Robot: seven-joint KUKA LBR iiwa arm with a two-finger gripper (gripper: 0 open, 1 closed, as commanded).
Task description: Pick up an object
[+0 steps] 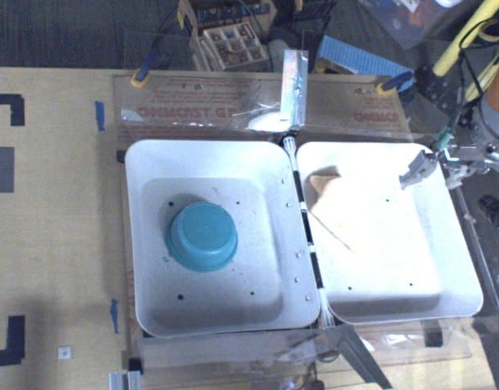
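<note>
Teal plastic bowl [202,235] sits upside down in the left bin [144,169], well to the left of the claw [415,171], across the divider between bins. Claw hangs over the right bin's [444,299] far right rim; whether it is spread or pressed together I cannot tell. Nothing seen pinched. Judgement: the claw is parked at the edge, grasp not yet begun. Inverted bowl offers only a smooth dome, likely awkward to grip.

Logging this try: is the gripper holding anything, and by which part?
Nothing is held. The gripper hangs over the right bin's upper right corner, while the blue bowl lies untouched in the left bin.
</note>
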